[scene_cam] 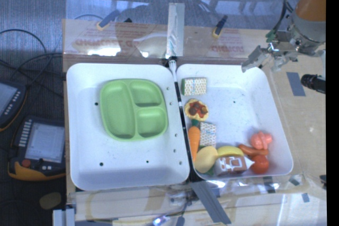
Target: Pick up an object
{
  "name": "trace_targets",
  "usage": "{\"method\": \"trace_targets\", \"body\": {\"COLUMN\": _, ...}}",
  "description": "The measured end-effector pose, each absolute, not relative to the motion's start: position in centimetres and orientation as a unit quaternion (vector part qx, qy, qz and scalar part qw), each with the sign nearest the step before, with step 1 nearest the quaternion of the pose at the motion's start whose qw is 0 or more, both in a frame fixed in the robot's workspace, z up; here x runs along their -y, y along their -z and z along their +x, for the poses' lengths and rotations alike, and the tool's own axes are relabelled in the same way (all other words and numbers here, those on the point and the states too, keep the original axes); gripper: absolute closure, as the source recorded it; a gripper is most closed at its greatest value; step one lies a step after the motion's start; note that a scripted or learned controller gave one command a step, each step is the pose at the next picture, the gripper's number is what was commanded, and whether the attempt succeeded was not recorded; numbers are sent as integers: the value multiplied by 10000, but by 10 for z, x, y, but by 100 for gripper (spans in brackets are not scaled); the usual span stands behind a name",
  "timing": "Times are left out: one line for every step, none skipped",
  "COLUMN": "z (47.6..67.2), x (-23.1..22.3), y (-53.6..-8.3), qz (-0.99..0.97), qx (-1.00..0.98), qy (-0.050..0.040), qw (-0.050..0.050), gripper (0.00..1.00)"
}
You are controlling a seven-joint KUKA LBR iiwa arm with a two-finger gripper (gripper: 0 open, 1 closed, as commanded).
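Observation:
Above the far right corner of the right bin (265, 93), my gripper (263, 64) hangs open with nothing between its fingers. The toy foods lie well below and to its left. A checkered block (194, 85) and a small tart (196, 109) lie by the bin's left wall. Further toward the front are a carrot (194, 141), a second checkered block (207, 134), a yellow lemon-like piece (206, 157), a banana (230, 151) and a brown carton (231, 165). In the front right corner sit a pink-orange fruit (261, 140) and a red tomato (259, 165).
A green divided plate (134, 109) lies in the left bin (85, 156). A raised divider (180, 114) separates the two bins. Tape strips and a clear sheet (159, 34) lie on the bench behind them. A tablet and cables (37, 140) lie off the bench to the left.

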State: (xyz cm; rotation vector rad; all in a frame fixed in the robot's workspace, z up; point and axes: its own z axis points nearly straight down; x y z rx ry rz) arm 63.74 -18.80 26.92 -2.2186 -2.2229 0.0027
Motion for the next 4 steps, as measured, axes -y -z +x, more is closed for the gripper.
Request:
{"method": "trace_targets", "body": {"z": 596, "x": 156, "y": -132, "qz": -7280, "qx": 6856, "qy": -13, "qw": 13, "gripper": 0}}
{"method": "trace_targets", "body": {"z": 607, "x": 119, "y": -98, "qz": -6106, "qx": 7917, "qy": -18, "qw": -156, "gripper": 0}}
{"method": "trace_targets", "body": {"z": 672, "x": 122, "y": -98, "qz": -5894, "qx": 8078, "qy": -18, "qw": -97, "gripper": 0}}
{"method": "trace_targets", "body": {"z": 670, "x": 129, "y": -98, "qz": -5218, "qx": 8530, "qy": -44, "qw": -43, "gripper": 0}}
